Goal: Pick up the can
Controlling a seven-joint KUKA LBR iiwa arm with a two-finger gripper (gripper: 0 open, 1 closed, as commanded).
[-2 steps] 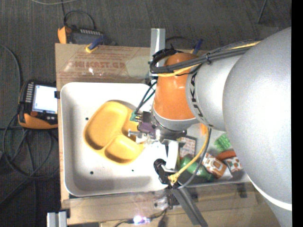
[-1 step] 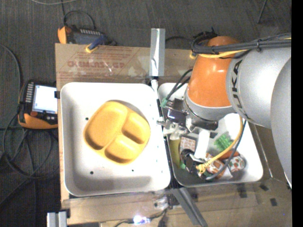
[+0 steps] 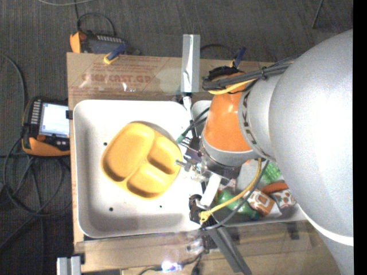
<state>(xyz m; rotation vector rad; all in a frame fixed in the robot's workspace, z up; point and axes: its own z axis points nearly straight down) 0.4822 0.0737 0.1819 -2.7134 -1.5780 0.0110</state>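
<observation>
**Arm low over the seam between the bins, end effector state unclear**

The end effector (image 3: 202, 179) sits below the orange wrist band (image 3: 226, 128), over the inner edge where the two bins meet. Cannot tell its state: the grey arm body (image 3: 309, 130) and wrist block the view, and nothing is visibly held.

Just left of it lies a yellow moulded plastic tray with three compartments (image 3: 142, 159), tilted, in the middle of the left shallow white bin (image 3: 86, 171). The tray's right edge is close to the wrist hardware; contact cannot be judged.

To the right, the second white bin (image 3: 287, 213) is mostly covered by the arm. In the visible strip near its lower rim: a green rounded item (image 3: 235, 202), an orange-and-white patterned package (image 3: 262, 202), a brown-and-white patterned item (image 3: 285, 198), a thin orange-red piece (image 3: 275, 187). None can be confirmed as the can; its position is not readable from this angle. A yellow cable (image 3: 229, 202) loops from the wrist across these items.

Both bins rest on a cardboard-covered surface (image 3: 114, 76). A blue clamp (image 3: 114, 53) is at its upper edge, a second clamp (image 3: 238, 56) further right. An upright metal post (image 3: 190, 65) stands behind the bins. On the dark carpet floor (image 3: 34, 39) to the left, an orange-cased handheld pendant with a lit screen (image 3: 49, 128) and black cables.
</observation>
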